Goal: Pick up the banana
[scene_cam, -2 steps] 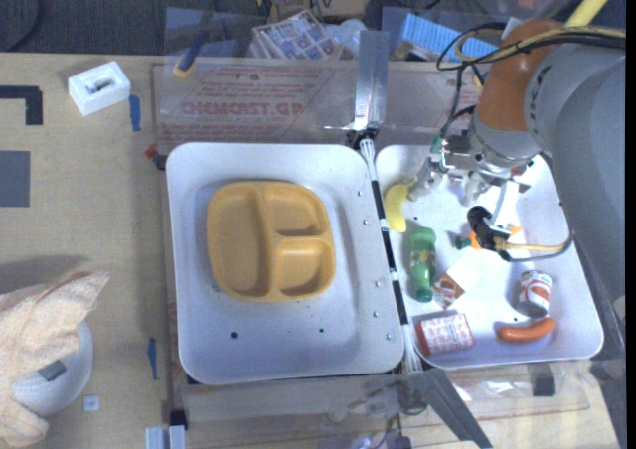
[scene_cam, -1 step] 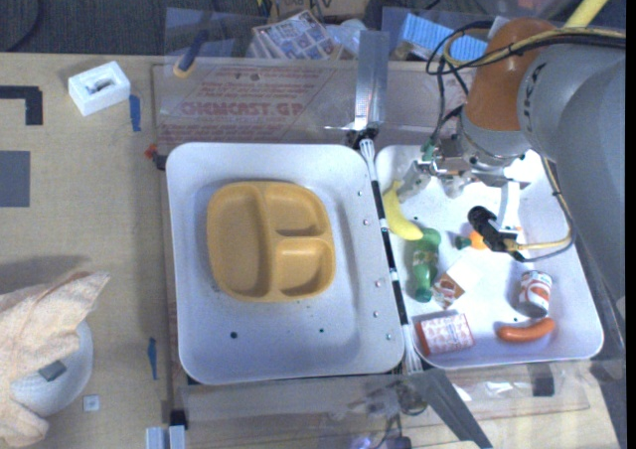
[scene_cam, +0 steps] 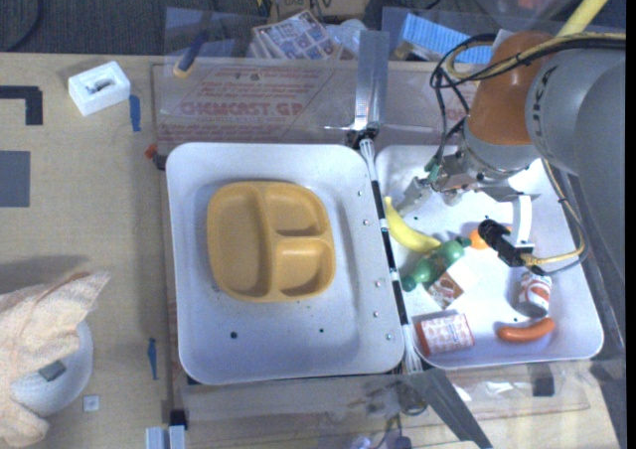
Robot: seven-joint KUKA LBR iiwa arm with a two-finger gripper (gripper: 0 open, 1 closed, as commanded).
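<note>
Just below-left of the tool [scene_cam: 429, 182], the banana [scene_cam: 405, 229].

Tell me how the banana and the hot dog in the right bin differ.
The banana is yellow; the hot dog is orange-red. The banana lies at the right bin's left edge, beside a green bottle; the hot dog lies near its lower right corner. The banana runs diagonally; the hot dog runs nearly level. The banana looks a little longer. Both are slim, gently curved, and lying flat.
</note>
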